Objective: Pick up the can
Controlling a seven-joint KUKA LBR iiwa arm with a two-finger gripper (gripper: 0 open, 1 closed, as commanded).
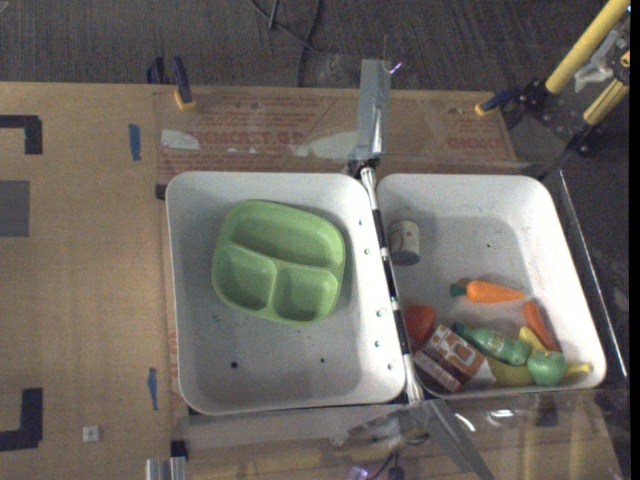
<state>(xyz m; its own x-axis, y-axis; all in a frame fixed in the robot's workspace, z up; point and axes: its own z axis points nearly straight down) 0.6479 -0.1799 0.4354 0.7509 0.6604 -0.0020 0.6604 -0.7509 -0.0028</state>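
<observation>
The can [404,241] is a small pale cylinder with a dark end face. It lies on its side in the right bin [480,218], close against that bin's left wall in its upper left part. Nothing touches it, and bare white floor lies to its right and below it.
A green divided plate [279,261] lies in the left bin [195,348]. Along the right bin's lower edge sit a carrot [488,291], a second orange piece [540,325], a green bottle [492,344], a brown carton [449,357], a red item [420,321] and a yellow banana [510,372].
</observation>
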